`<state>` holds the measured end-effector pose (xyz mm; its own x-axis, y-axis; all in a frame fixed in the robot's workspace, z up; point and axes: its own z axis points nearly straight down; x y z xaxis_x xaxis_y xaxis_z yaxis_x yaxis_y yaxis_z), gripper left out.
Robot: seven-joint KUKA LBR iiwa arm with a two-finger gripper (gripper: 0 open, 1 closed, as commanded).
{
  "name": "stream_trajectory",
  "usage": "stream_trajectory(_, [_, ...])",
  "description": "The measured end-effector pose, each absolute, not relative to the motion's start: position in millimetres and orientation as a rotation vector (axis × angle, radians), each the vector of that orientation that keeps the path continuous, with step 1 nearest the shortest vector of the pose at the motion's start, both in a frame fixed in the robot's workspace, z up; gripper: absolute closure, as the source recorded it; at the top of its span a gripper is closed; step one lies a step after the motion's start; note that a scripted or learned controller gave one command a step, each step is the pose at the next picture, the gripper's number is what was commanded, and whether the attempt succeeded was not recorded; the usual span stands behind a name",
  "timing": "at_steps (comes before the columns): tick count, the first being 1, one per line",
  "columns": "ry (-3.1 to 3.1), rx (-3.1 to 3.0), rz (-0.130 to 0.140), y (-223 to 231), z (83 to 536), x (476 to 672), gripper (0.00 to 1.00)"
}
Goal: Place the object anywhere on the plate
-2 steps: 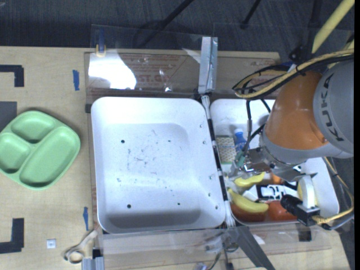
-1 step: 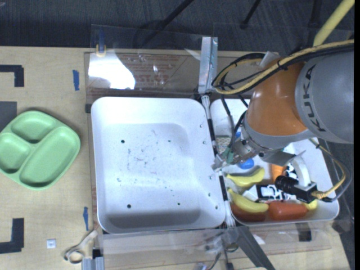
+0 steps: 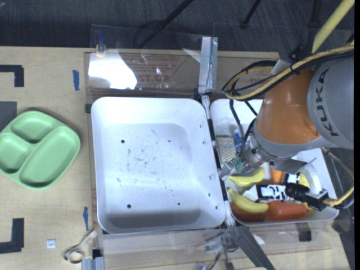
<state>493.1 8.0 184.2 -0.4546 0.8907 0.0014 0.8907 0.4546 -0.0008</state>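
The green divided plate (image 3: 39,149) lies on the wooden bench at the far left, outside both bins. My gripper (image 3: 243,163) is low in the right bin (image 3: 281,222), under the orange wrist band, just above a yellow banana (image 3: 250,179). A second banana (image 3: 247,203), a red item (image 3: 286,210) and a black-and-white item (image 3: 274,192) lie close by at the bin's front. The wrist hides the gripper's tips, and I see nothing held.
The left white bin (image 3: 149,103) sits between the plate and the right bin. A clear plastic panel (image 3: 152,69) stands behind it. Cables loop over the arm at the upper right. A small tool (image 3: 79,252) lies at the bench's front left.
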Motion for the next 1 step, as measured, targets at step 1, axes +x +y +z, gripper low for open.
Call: stream_trajectory(1, [-2.581, -1.792, -0.002, 35.8, 207.7, 479.7, 1.00])
